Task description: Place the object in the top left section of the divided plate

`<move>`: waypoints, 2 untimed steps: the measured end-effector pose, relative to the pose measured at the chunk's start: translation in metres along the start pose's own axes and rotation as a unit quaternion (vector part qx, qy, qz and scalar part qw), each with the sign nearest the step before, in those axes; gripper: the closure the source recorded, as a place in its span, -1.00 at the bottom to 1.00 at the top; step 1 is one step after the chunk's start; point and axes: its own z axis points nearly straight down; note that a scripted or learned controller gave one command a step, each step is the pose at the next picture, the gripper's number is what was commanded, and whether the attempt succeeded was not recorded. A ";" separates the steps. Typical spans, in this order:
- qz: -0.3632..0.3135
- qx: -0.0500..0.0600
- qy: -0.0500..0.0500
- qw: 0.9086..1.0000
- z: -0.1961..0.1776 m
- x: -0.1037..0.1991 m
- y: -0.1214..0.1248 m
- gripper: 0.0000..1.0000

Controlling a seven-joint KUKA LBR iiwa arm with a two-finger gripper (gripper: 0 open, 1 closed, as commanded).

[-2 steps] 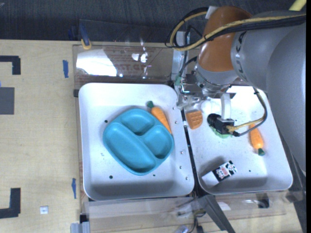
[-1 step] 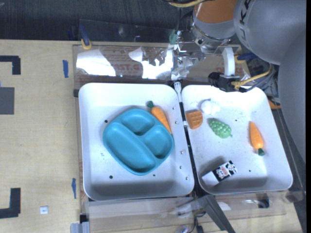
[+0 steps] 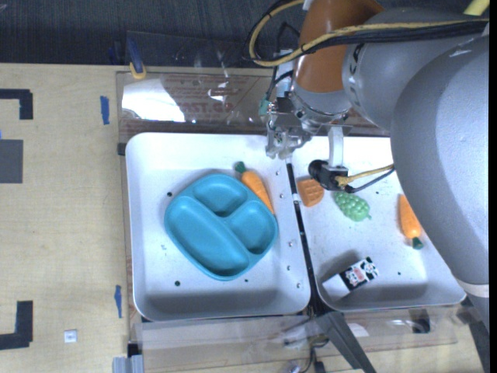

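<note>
A blue divided plate (image 3: 221,224) lies in the left bin (image 3: 147,208), with three sections that hold nothing. An orange carrot with a green tip (image 3: 255,187) rests on the bin floor against the plate's upper right rim, outside the sections. My gripper (image 3: 280,148) hangs above the back end of the wall between the two bins, up and to the right of the carrot. Its fingers stand slightly apart with nothing between them.
The right bin (image 3: 388,286) holds a small orange piece (image 3: 311,193), a green bunch of grapes (image 3: 352,206), a second carrot (image 3: 408,219) and a black-and-white object (image 3: 359,273). The arm's bulk covers the bench's right side.
</note>
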 end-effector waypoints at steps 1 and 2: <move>0.020 -0.010 0.002 1.000 -0.133 0.025 0.001 1.00; 0.061 -0.005 0.001 0.998 0.056 0.038 0.001 1.00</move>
